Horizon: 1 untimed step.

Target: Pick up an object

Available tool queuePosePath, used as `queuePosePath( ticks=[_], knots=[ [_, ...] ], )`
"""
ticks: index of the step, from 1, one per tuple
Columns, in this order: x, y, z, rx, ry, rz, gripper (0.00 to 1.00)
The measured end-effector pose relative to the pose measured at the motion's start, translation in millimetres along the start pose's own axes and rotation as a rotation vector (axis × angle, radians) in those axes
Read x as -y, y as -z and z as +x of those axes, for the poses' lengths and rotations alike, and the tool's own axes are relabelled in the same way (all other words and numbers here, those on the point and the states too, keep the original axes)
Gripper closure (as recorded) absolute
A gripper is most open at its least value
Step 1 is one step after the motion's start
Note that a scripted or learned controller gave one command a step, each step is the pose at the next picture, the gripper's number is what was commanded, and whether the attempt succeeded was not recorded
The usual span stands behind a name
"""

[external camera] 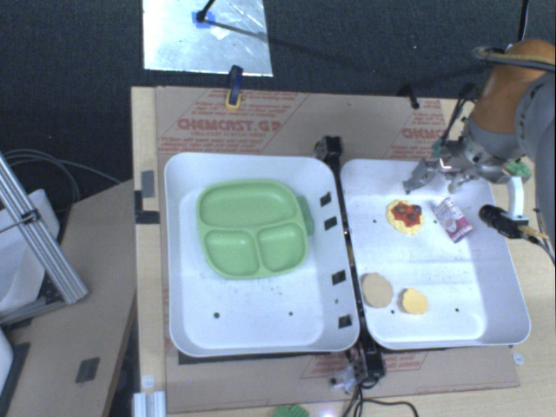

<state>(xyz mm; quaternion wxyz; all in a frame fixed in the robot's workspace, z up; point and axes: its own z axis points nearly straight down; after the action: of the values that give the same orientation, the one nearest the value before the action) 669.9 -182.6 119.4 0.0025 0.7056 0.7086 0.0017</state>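
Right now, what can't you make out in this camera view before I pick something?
- Tool: finger state, too small and blurred.
- Arm: cut off by the right edge.
- Packet: label too small.
- Red and yellow item: identity unclear, blurred.

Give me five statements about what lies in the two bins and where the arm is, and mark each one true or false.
1. The green divided tray lies in the left bin. True.
2. The red and yellow toy lies in the left bin. False: it lies in the right bin.
3. The tan round piece and the yellow round piece lie side by side near the front of the right bin. True.
4. The green divided tray holds the small wrapped packet. False: the packet lies in the right bin, right of the red and yellow toy.
5. The gripper is over the left bin. False: it is at the back of the right bin.
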Motion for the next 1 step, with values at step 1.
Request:
queuePosePath(
  ticks=[1],
  knots=[
    [22.9,29.7,23.0,0.0,0.001,0.004,0.0]
  ],
)
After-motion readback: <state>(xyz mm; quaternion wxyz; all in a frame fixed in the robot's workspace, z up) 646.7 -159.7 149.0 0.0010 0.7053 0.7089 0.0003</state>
